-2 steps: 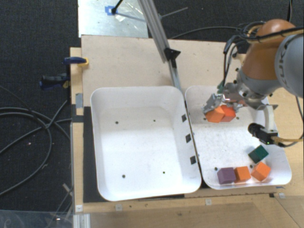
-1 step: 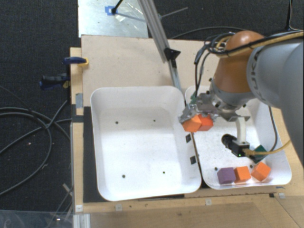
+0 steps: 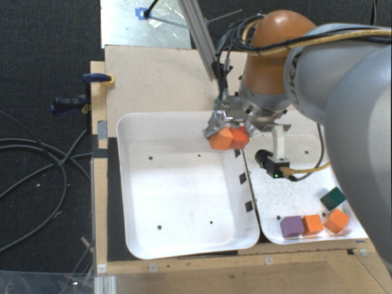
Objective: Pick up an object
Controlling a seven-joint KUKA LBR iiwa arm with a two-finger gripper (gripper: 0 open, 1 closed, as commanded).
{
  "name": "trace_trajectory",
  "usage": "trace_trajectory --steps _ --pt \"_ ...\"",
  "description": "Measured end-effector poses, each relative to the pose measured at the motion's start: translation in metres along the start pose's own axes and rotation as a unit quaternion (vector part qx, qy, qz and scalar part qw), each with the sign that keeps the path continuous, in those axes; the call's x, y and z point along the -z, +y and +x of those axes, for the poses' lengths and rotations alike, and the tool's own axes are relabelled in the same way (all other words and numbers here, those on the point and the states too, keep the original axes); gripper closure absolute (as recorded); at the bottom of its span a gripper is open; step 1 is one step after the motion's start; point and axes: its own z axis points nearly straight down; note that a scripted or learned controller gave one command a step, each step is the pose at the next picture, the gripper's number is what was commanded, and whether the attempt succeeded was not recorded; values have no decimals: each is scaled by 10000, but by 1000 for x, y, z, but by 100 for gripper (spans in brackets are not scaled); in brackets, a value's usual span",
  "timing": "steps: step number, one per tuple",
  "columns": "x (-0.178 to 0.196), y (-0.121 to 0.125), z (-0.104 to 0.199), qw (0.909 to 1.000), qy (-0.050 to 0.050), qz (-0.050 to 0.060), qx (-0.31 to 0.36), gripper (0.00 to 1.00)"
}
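the hand (image 3: 228,129) hangs above the divide between the two bins, toward twelve o'clock of the left bin (image 3: 141,225), and it is clamped on an orange block (image 3: 228,138) that shows between and just beneath its fingers, lifted off the bin floor as far as this slanted view lets me judge. the block looks like a small rigid piece, probably foam or painted wood, so it should be light and stiff, unlikely to crush, though its smooth faces could slip if pinched on an edge or corner. the safest hold would be across two flat opposite faces, near the middle. it sits somewhat tilted in the grip, which suggests the pinch may be off-square. in the right bin (image 3: 306,146), toward five o'clock, lie a purple block (image 3: 291,226), two more orange blocks (image 3: 313,224) close beside it, and a dark green block (image 3: 333,197) just above them.
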Motion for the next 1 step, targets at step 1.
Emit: trace_trajectory --steps 1 --pt "-113 -7 24 10000 -12 6 -46 100"
